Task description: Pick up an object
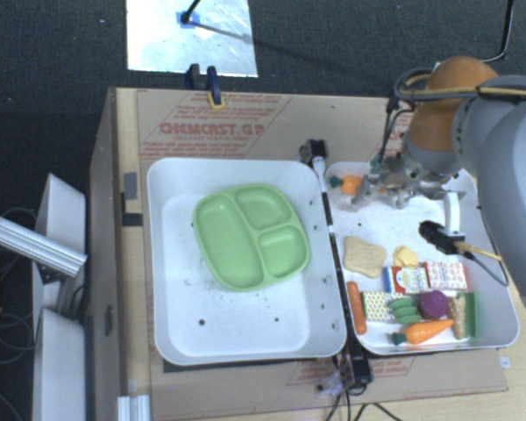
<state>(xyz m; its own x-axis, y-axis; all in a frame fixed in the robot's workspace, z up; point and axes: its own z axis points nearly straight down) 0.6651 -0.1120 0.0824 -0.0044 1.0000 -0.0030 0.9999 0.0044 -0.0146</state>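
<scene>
— Jaws: are they gripping anything?
— Spread apart, gripping nothing, hovering in the right bin beside a small carrot (far corner).
— Leftward?
— A green divided plate is lying in the left bin.

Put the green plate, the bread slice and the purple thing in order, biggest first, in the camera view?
1. green plate, by far the biggest
2. bread slice
3. purple thing, a bit smaller than the bread
</scene>
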